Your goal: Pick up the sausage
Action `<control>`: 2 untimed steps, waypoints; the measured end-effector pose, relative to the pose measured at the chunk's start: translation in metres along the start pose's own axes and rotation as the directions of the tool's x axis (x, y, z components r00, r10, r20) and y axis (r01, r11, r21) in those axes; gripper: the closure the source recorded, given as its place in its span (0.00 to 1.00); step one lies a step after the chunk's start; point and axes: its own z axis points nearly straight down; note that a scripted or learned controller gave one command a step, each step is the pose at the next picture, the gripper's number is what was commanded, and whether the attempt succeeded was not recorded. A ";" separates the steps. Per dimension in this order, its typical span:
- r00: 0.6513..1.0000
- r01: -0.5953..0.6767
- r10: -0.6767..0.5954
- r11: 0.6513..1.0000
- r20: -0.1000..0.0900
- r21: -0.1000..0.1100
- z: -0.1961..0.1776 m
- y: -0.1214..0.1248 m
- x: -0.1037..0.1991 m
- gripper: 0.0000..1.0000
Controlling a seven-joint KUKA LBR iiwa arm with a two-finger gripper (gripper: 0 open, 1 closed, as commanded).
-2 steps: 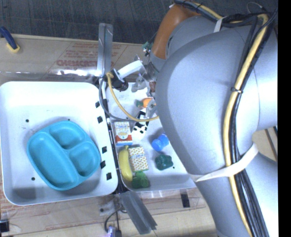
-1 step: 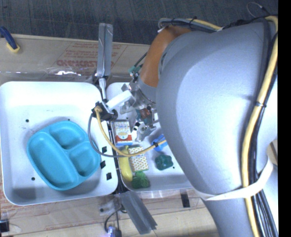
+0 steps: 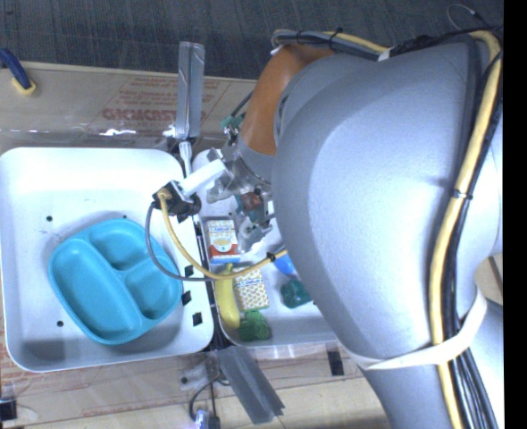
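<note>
You're looking at the grey arm [image 3: 380,195] covering most of the right bin [image 3: 286,329] — its gripper [image 3: 246,206] is hanging over the carton [image 3: 221,237]; finger state cannot be told. The blue tray [image 3: 112,280] is sitting in the left bin [image 3: 31,239]. Sausage — you cannot tell where it is lying.
</note>
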 end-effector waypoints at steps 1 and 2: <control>0.995 -0.101 0.101 0.995 -0.001 -0.002 0.000 -0.063 -0.025 0.00; 0.999 -0.036 0.036 0.999 -0.014 -0.004 0.087 -0.070 0.055 0.00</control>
